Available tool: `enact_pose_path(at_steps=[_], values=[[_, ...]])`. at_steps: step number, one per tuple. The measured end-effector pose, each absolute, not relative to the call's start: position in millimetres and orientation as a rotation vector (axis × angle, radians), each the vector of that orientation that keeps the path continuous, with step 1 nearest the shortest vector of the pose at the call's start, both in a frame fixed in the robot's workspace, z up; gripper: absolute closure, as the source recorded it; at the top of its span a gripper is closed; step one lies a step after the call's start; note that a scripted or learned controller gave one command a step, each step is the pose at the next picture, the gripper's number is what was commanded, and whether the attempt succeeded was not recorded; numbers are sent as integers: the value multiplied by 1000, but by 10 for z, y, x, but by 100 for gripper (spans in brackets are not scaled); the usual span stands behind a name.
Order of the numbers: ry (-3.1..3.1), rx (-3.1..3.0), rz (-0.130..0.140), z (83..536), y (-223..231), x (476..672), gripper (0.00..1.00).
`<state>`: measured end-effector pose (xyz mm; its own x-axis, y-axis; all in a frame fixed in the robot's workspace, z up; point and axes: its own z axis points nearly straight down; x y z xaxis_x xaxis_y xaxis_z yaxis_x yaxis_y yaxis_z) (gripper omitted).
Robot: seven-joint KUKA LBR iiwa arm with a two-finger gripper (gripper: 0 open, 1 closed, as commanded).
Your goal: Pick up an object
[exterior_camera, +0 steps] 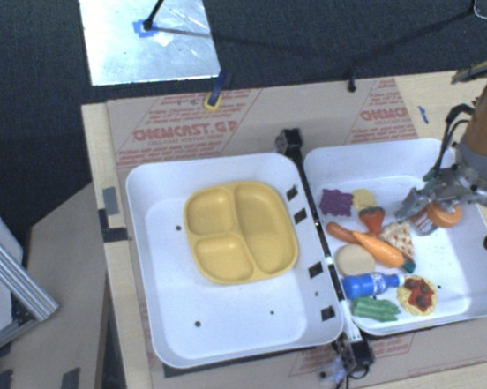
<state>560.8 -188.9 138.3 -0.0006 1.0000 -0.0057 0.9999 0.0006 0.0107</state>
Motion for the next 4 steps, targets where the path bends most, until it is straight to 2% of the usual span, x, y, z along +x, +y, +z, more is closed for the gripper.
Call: enact_pose_path(at_steps=[1,2,4], values=[[2222,2216,3,1067,-1880,5609,0],[2220,2216,4,1162,-1882,5616,100],[2221,2212,5,2215,-1983,5695,100]])
